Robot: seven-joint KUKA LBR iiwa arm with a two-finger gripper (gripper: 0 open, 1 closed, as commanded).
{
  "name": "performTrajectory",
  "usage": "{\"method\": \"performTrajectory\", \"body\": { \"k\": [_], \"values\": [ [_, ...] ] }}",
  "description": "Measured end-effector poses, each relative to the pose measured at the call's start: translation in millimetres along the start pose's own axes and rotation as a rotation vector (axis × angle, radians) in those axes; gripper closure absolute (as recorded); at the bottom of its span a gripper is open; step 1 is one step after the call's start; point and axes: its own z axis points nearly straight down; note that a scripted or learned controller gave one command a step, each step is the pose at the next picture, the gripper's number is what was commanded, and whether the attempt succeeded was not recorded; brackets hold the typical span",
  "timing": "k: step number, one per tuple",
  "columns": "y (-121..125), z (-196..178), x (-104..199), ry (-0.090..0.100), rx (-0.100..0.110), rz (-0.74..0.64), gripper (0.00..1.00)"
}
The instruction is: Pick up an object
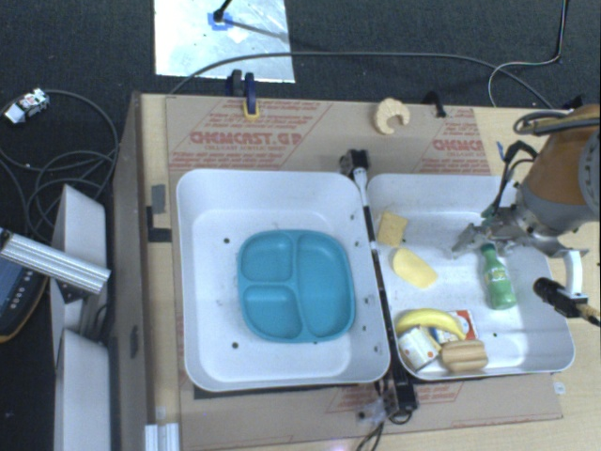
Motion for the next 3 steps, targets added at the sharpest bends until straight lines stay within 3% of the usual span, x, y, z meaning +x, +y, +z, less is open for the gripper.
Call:
{"method": "performTrajectory", "body": {
  "k": [2,3],
  "values": [
    [-55.9,0.5,0.3,0.001,0.002,0.000,0.00],
    [-65.9,-63.5,-0.2,0.000,-0.001,0.001,0.00]
  ]
}}
